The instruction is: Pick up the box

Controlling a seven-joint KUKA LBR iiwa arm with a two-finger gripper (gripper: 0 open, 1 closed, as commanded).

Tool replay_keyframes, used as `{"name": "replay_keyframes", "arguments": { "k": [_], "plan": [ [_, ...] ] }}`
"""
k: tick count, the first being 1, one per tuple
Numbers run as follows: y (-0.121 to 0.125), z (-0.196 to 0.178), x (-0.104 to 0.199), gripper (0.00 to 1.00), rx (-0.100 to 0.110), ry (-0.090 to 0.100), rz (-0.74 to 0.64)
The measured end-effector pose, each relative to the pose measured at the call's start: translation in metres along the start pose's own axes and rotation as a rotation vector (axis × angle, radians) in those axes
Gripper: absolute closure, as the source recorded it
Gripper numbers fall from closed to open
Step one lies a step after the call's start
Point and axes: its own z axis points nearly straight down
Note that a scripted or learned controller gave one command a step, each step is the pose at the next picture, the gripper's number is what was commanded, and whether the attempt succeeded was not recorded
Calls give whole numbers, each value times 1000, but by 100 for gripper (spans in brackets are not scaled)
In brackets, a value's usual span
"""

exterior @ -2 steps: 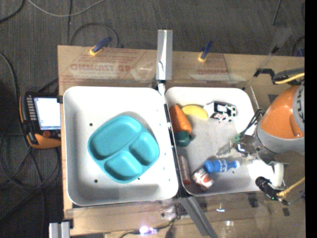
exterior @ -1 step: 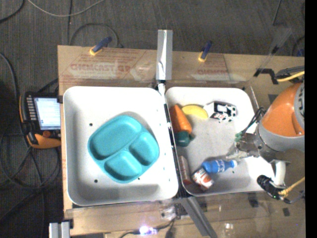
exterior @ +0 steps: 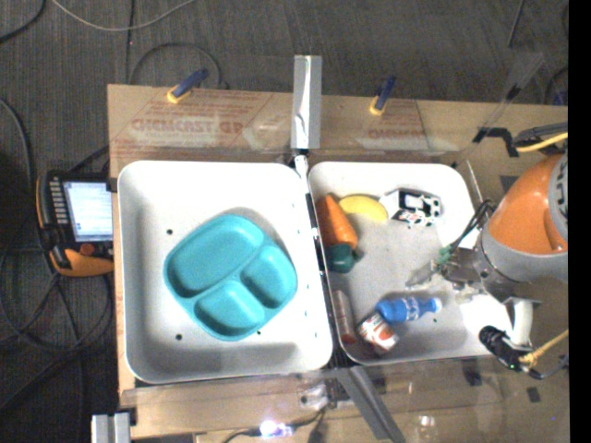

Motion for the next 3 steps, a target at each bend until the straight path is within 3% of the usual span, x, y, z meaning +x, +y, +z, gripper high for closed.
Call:
{"name": "replay_keyframes", "arguments": {
  "k": [1,2,3],
  "plan": [
    [-3,9,0,0,5,-2,6],
    [-1,0,1,100,2,-1,5],
    [-6,8,101,100,-4,-3,34]
  ]
}}
